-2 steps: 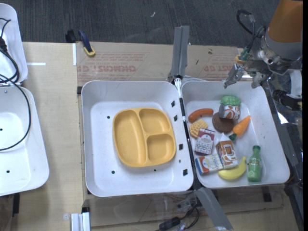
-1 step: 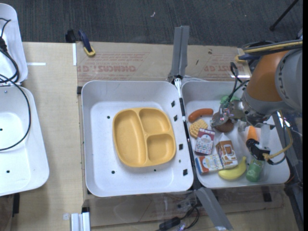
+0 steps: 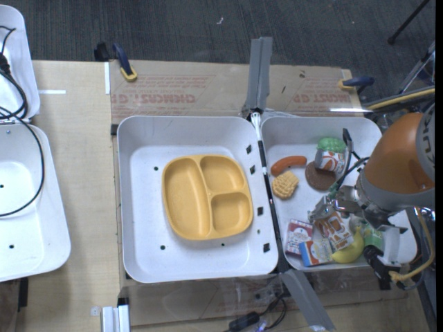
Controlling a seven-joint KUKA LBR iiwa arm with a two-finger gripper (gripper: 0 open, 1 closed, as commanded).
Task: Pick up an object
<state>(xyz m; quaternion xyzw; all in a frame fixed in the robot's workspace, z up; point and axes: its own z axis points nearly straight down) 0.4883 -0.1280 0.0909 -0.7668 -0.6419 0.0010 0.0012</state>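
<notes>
Progress looked early: nothing could be seen lifted clear, and every item lay in the right bin (image 3: 273, 126). The arm (image 3: 400, 159) reached in from the right, its end effector (image 3: 337, 209) low over the packed front half of that bin, among a printed packet (image 3: 337, 232), a small carton (image 3: 299, 238) and a banana (image 3: 349, 252). Whether it was open or closed, or had anything in its grasp, could not be told, since the wrist covered it. Further back lay a sausage (image 3: 288, 163), a waffle piece (image 3: 284, 184), a brown disc (image 3: 319, 178) and a green-lidded cup (image 3: 330, 154), slightly apart from one another. The grasp and the lift both seemed left to do.

Room was tight: the front items touched or overlapped and sat near the bin's front wall. The left bin (image 3: 128, 185) held a yellow divided plate (image 3: 208, 196), with bare floor around it. The two bins' rims met at the middle of the worktop (image 3: 83, 151).
</notes>
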